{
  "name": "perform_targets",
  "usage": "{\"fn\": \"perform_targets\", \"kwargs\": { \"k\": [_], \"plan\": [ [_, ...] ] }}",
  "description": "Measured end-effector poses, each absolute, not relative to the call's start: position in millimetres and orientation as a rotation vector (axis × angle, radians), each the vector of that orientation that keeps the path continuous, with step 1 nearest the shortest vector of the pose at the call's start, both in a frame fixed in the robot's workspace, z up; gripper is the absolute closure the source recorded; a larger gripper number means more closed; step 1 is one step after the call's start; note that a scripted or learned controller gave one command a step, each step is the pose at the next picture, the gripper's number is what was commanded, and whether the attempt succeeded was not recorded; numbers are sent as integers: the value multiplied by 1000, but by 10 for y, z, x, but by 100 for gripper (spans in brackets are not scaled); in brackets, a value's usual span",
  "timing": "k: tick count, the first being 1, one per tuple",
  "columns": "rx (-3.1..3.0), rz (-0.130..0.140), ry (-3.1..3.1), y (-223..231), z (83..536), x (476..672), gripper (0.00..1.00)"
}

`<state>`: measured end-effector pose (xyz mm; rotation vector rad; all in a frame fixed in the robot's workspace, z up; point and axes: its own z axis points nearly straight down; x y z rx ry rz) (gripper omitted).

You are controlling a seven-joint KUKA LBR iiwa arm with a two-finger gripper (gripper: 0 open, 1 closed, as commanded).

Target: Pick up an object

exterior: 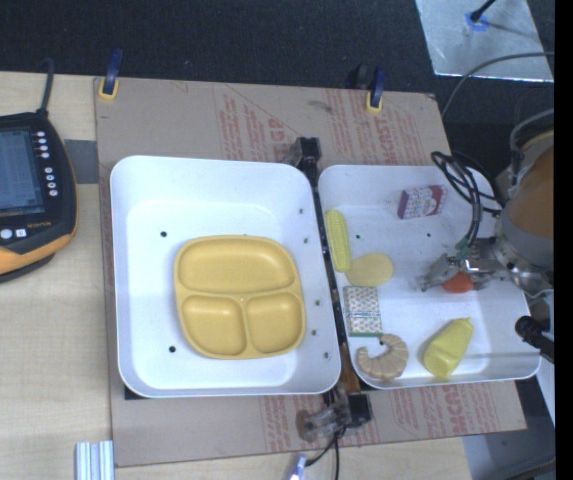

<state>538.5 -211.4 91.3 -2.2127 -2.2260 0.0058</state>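
We look down on a pale wood bench with a brown cardboard sheet bearing faint red print too blurred to read. Two white bins sit side by side on it. The left bin holds a yellow three-part tray. In the right bin we see a corn cob by the left wall, a pale yellow disc touching it, a patterned packet whose print we cannot read, a tan curved pastry at the front, a yellow bottle lying tilted, and a small red and white pouch near the back, its writing illegible. The arm enters from the right. Its pincer is down in the right bin, just over a small red-orange object; we cannot tell whether it is spread or pinching. A pendant with a lit screen lies at far left, its text too small to read.
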Motion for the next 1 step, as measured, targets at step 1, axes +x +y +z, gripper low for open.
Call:
{"fn": "perform_targets", "kwargs": {
  "k": [1],
  "plan": [
    [-2210, 10, -2230, -2134, 1020, 5384, 100]
  ]
}}
